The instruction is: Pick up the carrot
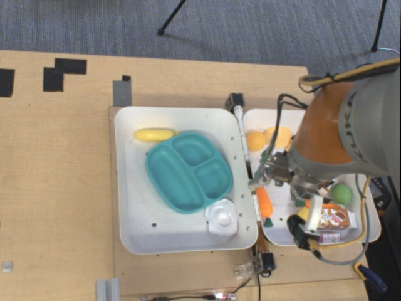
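Two shallow white plastic bins are seen side by side on the pale wooden worktop [56, 187]. In the left bin [135, 231] a teal plastic plate with three compartments [188, 171] is laid at a slant; a yellow banana-shaped toy [154, 135] lies just beyond its far edge, and a small white round lidded cup [222, 217] is set at its near corner.

The small orange carrot [265, 203] is found in the right bin [276, 238], close against the wall next to the left bin, its length running roughly along that wall. It lies on the bin floor.

The grey arm with the orange band [326, 130] is extended over the right bin from the right. The pincer [269, 171] is positioned just above and beside the far end of the carrot; whether it is released or clenched cannot be told, and nothing is seen to be gripped by it.

Further things are held in the right bin: two rounded yellow-orange toy pieces [255, 140] at the far end, a green ball [341, 194] near the right wall, and a printed white and brown packet [335, 221] at the near end.
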`<state>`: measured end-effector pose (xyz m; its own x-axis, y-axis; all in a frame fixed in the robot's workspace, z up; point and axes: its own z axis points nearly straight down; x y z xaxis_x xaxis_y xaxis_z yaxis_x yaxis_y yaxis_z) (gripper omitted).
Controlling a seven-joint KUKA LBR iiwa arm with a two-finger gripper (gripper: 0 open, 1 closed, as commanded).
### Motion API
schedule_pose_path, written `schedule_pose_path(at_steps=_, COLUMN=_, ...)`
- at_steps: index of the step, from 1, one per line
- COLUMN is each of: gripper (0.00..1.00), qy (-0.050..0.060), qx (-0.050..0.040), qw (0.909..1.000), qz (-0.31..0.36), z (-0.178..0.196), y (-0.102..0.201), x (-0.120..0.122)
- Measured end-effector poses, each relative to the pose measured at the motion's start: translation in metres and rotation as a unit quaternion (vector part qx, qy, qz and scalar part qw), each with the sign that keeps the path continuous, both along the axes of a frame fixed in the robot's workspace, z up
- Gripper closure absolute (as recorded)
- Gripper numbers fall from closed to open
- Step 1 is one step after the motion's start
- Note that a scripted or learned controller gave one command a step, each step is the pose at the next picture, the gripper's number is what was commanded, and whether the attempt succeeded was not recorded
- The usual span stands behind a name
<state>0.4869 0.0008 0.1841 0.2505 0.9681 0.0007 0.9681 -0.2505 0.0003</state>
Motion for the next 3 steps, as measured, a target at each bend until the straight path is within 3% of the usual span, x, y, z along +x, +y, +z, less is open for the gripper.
schedule_pose_path(at_steps=3, gripper=0.00, qy=0.000, qx=0.0000, qw=1.0000, qz=0.000, z=0.0000, y=0.0000, x=0.0000)
